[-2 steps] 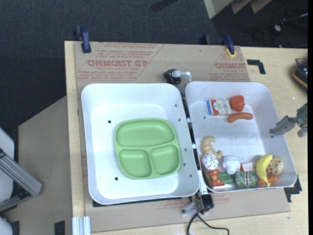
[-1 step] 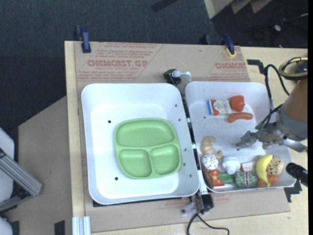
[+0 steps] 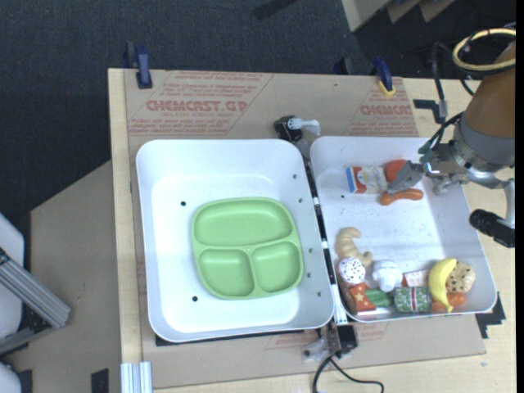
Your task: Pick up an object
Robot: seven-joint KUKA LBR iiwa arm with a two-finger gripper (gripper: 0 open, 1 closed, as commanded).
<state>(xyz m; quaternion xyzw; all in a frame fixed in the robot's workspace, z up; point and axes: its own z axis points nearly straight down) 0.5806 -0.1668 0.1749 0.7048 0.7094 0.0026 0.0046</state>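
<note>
My gripper [image 3: 419, 172] reaches in from the right, low over the back of the right bin [image 3: 458, 228]. It is right beside an orange toy [image 3: 399, 193] and a small red piece [image 3: 396, 169]; whether it touches them is unclear. A red, white and blue packet [image 3: 363, 178] lies just to their left. Toys crowd the bin's front: a beige croissant [image 3: 350, 240], a spotted white ball [image 3: 352, 270], a red box [image 3: 360, 300], a green can [image 3: 412, 300], a yellow banana [image 3: 442, 281] and a cookie [image 3: 462, 277].
The left bin [image 3: 164, 219] holds a green divided plate [image 3: 246, 246]. The arm's grey wrist and orange band [image 3: 495, 105] hang over the right bin's back right corner. Blue clamps [image 3: 143, 64] [image 3: 383, 76] grip the board's far edge.
</note>
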